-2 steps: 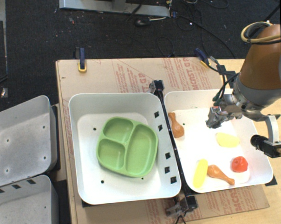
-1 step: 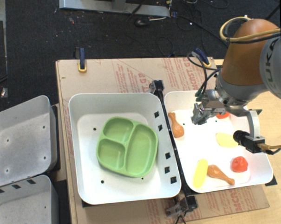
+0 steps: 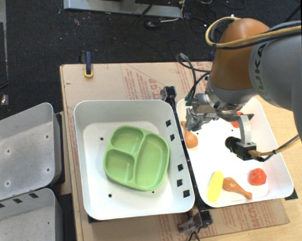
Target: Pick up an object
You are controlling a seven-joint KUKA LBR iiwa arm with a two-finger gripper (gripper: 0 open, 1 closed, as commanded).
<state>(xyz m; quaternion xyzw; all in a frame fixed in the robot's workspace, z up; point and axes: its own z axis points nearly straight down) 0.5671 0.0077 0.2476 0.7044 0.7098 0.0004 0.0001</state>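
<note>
Orange ball (image 3: 191, 139) lies in the white bin (image 3: 212, 157) on the right of the view, close to that bin's left wall. The pincer (image 3: 193, 123) hangs just above the ball, pointing down at it. I cannot tell how wide the pincer is open, and I cannot tell if it touches the ball. The ball is on the bin floor, not lifted.

The grey arm (image 3: 281, 67) with its orange band comes in from the right, over the back of the same bin. A small red thing (image 3: 234, 123) peeks out from under the arm; I cannot tell what it is.

Near the front wall of that bin are three toys in a row: a yellow banana (image 3: 215, 186), an orange drumstick (image 3: 237, 187) touching it, and a red tomato (image 3: 257, 176) just beside that.

The other white bin (image 3: 91, 125) is on the left. A green plate (image 3: 136, 158) with three parts lies in its middle, flat and turned a little.

Both bins sit side by side on the brown bench (image 3: 124, 81).
</note>
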